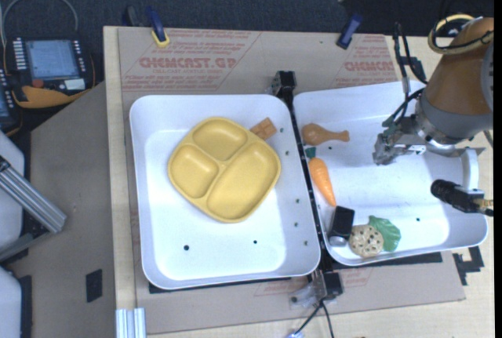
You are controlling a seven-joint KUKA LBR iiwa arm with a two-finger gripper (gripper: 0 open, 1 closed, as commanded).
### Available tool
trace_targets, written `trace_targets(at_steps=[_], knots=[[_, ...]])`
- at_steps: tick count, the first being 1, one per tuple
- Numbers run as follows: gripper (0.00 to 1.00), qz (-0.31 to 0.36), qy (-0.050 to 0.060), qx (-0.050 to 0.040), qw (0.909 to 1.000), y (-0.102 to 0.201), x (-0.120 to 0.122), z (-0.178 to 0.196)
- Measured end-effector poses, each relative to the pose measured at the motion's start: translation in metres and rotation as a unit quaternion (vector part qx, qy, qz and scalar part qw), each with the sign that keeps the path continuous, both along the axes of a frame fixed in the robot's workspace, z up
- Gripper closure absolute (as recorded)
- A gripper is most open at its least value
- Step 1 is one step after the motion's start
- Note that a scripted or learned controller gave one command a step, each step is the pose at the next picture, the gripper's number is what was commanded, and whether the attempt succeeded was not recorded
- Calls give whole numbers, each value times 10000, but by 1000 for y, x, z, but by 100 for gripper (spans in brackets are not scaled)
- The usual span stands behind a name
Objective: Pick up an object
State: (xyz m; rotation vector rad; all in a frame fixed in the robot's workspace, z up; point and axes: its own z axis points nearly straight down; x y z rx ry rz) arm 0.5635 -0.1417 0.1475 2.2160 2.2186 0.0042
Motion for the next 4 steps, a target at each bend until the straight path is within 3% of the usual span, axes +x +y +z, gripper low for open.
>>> trace_targets(at_steps=[1,2,4], knots=[[100,-1,-2,0,10000,1,-1,43],[100,2,4,0,10000,0,0,63],[100,30,7,17,10000,109,36,83]])
